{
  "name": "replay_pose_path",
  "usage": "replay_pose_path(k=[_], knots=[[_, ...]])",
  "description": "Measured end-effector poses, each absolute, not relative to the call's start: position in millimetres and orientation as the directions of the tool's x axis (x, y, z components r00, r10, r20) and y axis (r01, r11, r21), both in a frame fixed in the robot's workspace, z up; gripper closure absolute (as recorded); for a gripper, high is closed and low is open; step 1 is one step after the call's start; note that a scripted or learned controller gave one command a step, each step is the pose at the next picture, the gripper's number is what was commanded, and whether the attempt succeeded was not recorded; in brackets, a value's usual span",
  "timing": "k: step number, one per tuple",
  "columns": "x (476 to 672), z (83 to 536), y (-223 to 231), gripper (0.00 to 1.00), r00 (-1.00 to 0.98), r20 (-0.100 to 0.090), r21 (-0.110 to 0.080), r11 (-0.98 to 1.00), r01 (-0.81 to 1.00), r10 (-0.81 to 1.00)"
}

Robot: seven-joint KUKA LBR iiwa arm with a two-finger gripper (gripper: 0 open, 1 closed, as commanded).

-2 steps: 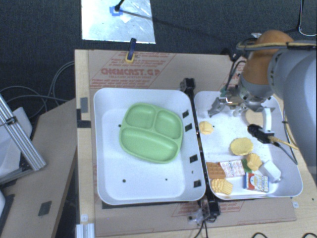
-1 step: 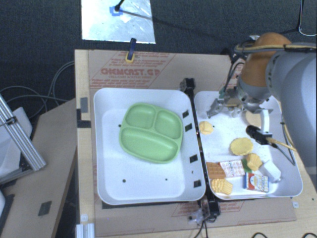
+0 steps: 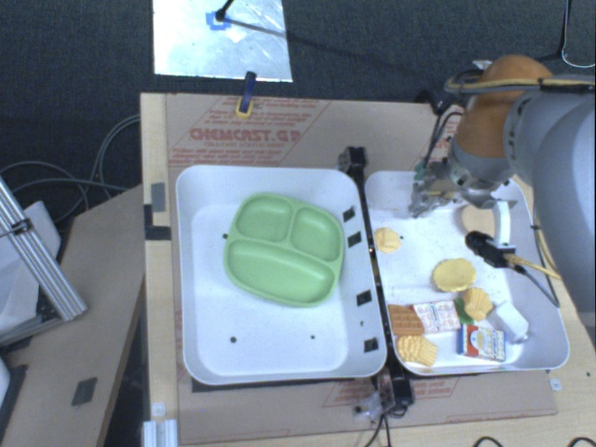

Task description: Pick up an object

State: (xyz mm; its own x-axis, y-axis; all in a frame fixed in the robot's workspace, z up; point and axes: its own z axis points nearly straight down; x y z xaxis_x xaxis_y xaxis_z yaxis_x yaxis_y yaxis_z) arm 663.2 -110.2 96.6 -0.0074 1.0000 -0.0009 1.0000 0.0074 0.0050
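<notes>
My gripper (image 3: 422, 200) hangs low over the far part of the right bin (image 3: 402, 186), close to its white floor, with nothing visibly between its fingers. A small yellow food piece (image 3: 386, 240) lies just in front and to the left of it. Farther toward the front sit a round yellow chip (image 3: 453, 273), a yellow shell-shaped piece (image 3: 478, 303), a brown cracker (image 3: 404, 318), a yellow waffle (image 3: 417, 349), a white-and-red packet (image 3: 436, 316) and a blue-and-red carton (image 3: 481, 343).
The left bin (image 3: 200, 324) bears a green divided plate (image 3: 283, 248). The grey arm (image 3: 549, 147) covers the right bin's far right corner. A pale tan piece (image 3: 473, 220) lies beside the wrist, and a small white block (image 3: 511, 322) rests near the front right.
</notes>
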Motion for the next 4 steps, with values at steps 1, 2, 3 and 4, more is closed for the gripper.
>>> replay_pose_path(k=[1,2,3,4], knots=[[673.5,147,-115,1.0,-0.005,-0.001,0.007,0.005,1.0,1.0],[683.4,207,-119,1.0,-0.006,-0.001,0.008,0.006,1.0,1.0],[684.6,226,-119,1.0,-0.006,0.0,0.005,0.006,1.0,1.0],[670.0,219,-61,1.0,-0.01,0.002,0.001,0.01,1.0,1.0]])
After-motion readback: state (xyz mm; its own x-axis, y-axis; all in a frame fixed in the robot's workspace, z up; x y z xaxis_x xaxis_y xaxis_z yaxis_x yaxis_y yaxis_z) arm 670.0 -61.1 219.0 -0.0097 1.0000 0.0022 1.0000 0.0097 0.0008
